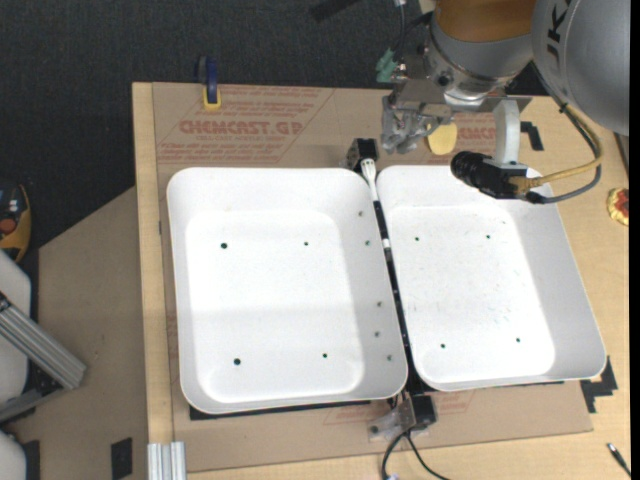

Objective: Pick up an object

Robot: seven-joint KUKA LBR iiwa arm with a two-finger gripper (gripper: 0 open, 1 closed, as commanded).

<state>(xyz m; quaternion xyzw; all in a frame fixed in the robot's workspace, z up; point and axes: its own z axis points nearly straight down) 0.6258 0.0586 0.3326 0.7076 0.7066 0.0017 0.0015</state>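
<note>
My gripper (404, 136) hangs from the grey arm with the orange band (487, 8), above the cardboard just behind the back edge of the two bins, near where they meet. A small pale yellow object (442, 138) shows right beside the gripper on its right. Whether that object is held or lies on the board behind it I cannot tell. The left white bin (200, 268) and the right white bin (560, 298) lie below the gripper, toward the front.
A black cylinder on a yellow cable (488, 174) hangs over the right bin's back edge. A blue and yellow clamp (210, 80) sits at the board's back left corner. A black clip (362, 154) joins the bins at the back.
</note>
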